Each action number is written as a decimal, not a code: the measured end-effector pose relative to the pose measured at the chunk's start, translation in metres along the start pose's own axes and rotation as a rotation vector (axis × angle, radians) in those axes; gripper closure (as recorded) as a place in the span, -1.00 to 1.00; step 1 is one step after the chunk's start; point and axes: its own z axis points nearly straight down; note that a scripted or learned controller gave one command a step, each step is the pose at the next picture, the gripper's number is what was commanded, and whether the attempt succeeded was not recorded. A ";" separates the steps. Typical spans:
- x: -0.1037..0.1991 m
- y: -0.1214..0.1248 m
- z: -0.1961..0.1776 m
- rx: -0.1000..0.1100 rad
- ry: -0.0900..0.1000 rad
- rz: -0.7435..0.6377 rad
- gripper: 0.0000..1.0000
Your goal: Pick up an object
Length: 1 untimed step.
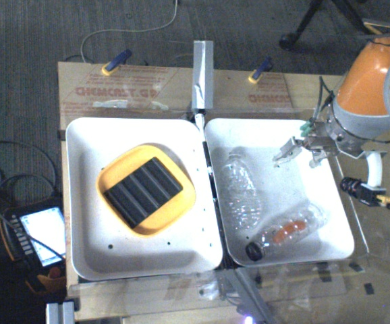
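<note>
The left white bin (87,140) holds a yellow rounded tray with a black ribbed top (146,189). In the right white bin (330,201) lie a clear crumpled plastic bottle (241,193) and a smaller clear black-capped bottle (286,231). Above its far right corner, the gripper (301,151) hovers with fingers spread, holding nothing.

I see two white bins (87,140). The left one holds a yellow tray (117,167) with a ribbed black insert (144,190). The right holds clear plastic bottles (241,191), the near one (286,231) black-capped with orange contents. The far clamps (117,61) are blue and yellow.
</note>
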 end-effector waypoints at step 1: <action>0.042 0.082 0.120 -0.013 -0.006 -0.004 -1.00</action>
